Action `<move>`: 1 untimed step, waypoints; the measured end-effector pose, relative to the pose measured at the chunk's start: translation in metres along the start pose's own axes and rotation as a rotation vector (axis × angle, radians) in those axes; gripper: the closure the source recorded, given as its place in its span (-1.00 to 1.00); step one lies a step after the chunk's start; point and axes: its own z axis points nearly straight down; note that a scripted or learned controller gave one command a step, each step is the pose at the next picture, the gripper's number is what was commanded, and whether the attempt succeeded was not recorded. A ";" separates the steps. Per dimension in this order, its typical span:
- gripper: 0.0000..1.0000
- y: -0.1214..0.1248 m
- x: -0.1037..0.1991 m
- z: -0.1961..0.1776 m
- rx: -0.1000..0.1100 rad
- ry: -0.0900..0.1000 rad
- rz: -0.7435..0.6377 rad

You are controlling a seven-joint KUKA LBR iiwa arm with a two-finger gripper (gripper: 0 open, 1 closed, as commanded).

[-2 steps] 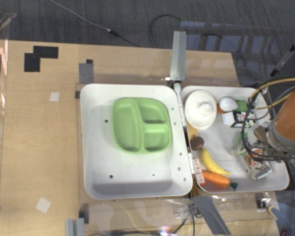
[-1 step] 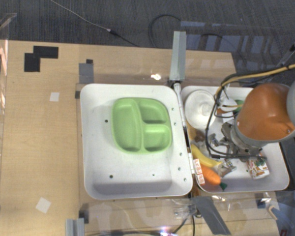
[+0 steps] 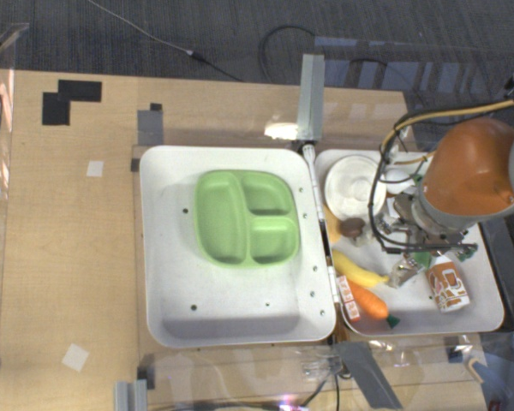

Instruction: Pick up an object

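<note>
The right bin (image 3: 488, 315) holds a yellow banana (image 3: 360, 271), an orange carrot (image 3: 367, 304), a small brown item (image 3: 352, 227), a white bowl (image 3: 353, 187) and a brown-and-white can (image 3: 448, 286) lying on its side. My arm's orange band (image 3: 469, 171) hangs over the bin's middle, and the gripper (image 3: 406, 272) reaches down below it, just right of the banana's end and left of the can. I see nothing between its fingers.
The left bin (image 3: 167, 306) carries a green divided plate (image 3: 245, 217). Cables loop around the wrist over the right bin. A metal post (image 3: 310, 97) stands behind the wall between the bins.
</note>
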 end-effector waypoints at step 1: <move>-1.00 -0.048 0.026 -0.052 -0.003 0.006 -0.298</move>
